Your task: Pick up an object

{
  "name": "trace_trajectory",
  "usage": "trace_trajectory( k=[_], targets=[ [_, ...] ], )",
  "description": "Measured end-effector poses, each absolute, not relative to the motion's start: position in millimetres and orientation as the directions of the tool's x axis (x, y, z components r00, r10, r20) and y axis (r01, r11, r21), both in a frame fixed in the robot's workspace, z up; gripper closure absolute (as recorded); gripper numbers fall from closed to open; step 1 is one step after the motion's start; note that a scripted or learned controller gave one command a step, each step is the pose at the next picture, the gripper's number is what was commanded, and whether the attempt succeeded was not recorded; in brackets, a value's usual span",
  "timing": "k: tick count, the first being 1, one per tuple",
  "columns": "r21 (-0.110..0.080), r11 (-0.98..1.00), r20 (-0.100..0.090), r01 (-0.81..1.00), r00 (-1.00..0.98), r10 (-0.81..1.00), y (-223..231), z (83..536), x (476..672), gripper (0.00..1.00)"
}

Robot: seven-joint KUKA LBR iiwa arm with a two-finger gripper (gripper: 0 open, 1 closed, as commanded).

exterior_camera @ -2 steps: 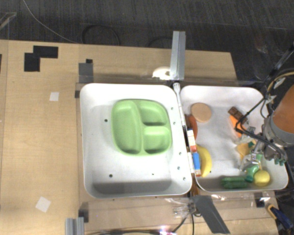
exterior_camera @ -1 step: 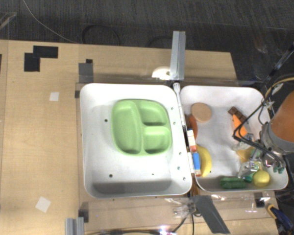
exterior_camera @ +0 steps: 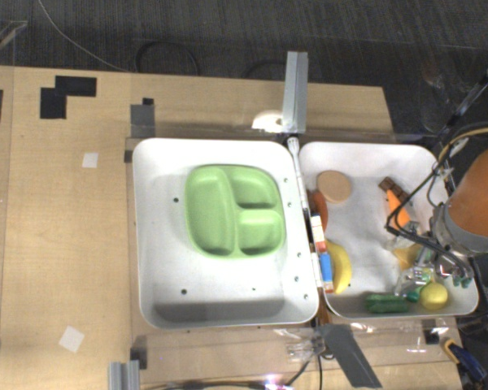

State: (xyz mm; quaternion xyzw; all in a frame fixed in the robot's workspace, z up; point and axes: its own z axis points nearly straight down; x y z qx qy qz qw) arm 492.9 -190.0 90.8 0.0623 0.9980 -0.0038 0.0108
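Bench (exterior_camera: 57, 242) w/ two white bins. Left bin (exterior_camera: 159, 283): green divided tray (exterior_camera: 232, 210), flat, centre. Right bin (exterior_camera: 354, 218): tan disc (exterior_camera: 334, 186) near top left; banana (exterior_camera: 340, 266) beside the divider wall; orange tool (exterior_camera: 395, 201); dark green item (exterior_camera: 387, 303) on front edge; yellow lemon-like fruit (exterior_camera: 433, 296) at front right corner. End effector (exterior_camera: 421, 273) low over that corner, just above the fruit; open/closed state cannot be told, wires obscure it.

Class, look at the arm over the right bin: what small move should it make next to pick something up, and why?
Probably a short descent. The gripper sits low in the right bin, close above the lemon and the green vegetable, and nothing shows between its tips yet.
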Motion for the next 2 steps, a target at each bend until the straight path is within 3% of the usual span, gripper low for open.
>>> trace_trajectory(
  k=[2],
  targets=[
    [-0.007,0.997,-0.018,0.074,-0.997,0.074,-185.8,90.8,499.2,0.0]
  ],
)
